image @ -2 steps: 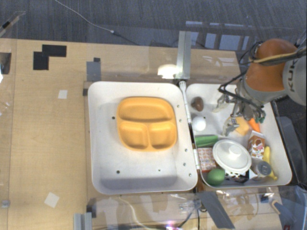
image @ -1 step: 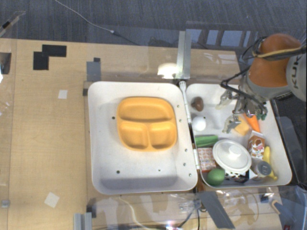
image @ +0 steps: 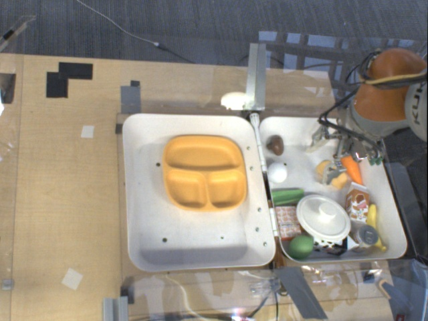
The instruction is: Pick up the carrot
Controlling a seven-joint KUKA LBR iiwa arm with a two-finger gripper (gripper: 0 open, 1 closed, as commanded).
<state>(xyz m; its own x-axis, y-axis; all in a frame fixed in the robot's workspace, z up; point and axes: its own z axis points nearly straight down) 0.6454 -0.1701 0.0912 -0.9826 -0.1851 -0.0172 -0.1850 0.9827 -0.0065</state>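
The carrot [image: 352,169] lay near the right bin's [image: 398,236] far right edge, crowded by other things. The gripper [image: 349,154] sat right above it, maybe touching. I cannot tell its grip.

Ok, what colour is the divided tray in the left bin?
Yellow-orange all over; the divided tray shows in the camera view.

The arm [image: 391,92] shows a rounded orange band above a grey wrist. Black cables loop around it at nine o'clock, and a thin pale line crosses the orange. The gripper [image: 348,149] is dark metal.
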